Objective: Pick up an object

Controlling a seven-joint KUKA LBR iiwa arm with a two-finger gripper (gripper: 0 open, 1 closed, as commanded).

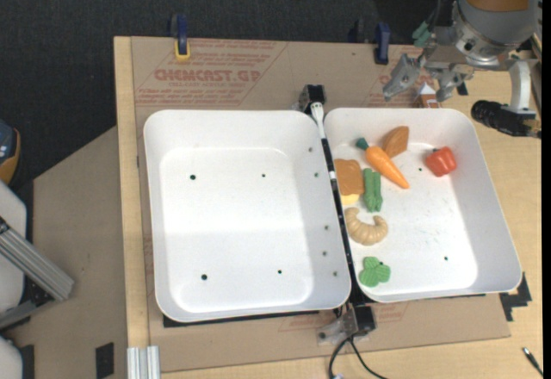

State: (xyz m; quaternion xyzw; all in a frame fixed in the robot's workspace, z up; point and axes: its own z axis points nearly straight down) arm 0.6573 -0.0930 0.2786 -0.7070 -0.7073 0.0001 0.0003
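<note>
The right bin [482, 231] holds several toy foods: an orange carrot [385, 164], a brown chunk [396, 141], a red pepper [441, 161], a tan bread slice [349, 175], a green pod [372, 190], a beige croissant [366, 226] and a green broccoli piece [374, 271]. My gripper [423, 84] hovers over the bin's far rim, behind the brown chunk and the pepper. It is open, its fingers spread with nothing between them.
The left bin [172, 222] lies beside the right one, the two meeting at a shared black-edged wall [331, 196]. Both rest on a cardboard sheet [224, 67] held by clamps at the back. A black part [499, 116] sticks out right of the right bin.
</note>
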